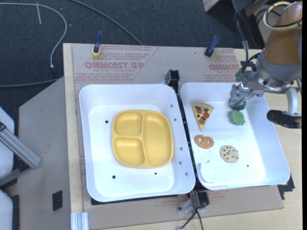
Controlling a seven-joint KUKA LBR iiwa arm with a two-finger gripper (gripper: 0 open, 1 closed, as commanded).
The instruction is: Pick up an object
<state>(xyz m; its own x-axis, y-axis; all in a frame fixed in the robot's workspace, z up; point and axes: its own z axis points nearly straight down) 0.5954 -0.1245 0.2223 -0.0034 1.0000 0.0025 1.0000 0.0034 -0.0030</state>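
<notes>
The gripper (237, 102) hangs just above the green toy (238, 117), right of the pizza (202, 115), seemingly to grab it; finger state unclear.

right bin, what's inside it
The right bin holds a pizza slice, pretzel, cookie and green piece. The gripper covers the floor beneath it.

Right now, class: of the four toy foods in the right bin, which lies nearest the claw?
The green toy, just below the claw. The pizza slice, pretzel and cookie lie farther off.
</notes>
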